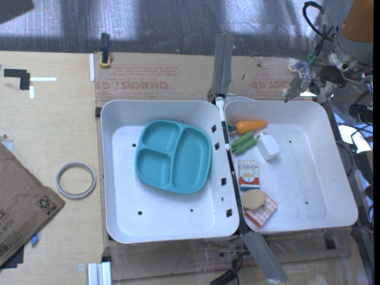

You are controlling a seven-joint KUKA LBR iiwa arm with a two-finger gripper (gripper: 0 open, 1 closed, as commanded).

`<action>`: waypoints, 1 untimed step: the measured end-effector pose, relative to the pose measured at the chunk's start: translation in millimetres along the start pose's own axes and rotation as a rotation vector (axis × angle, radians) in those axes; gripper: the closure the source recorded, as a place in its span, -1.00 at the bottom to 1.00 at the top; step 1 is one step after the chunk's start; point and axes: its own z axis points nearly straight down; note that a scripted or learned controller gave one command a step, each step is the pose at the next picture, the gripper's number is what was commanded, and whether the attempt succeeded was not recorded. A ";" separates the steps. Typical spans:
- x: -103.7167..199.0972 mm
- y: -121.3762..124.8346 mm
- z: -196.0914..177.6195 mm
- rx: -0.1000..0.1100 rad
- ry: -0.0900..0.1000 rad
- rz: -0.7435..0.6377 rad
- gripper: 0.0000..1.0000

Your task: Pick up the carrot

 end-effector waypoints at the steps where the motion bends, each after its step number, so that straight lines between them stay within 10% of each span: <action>1: 57.8 20.8 96.2 0.001 0.000 -0.071 -1.00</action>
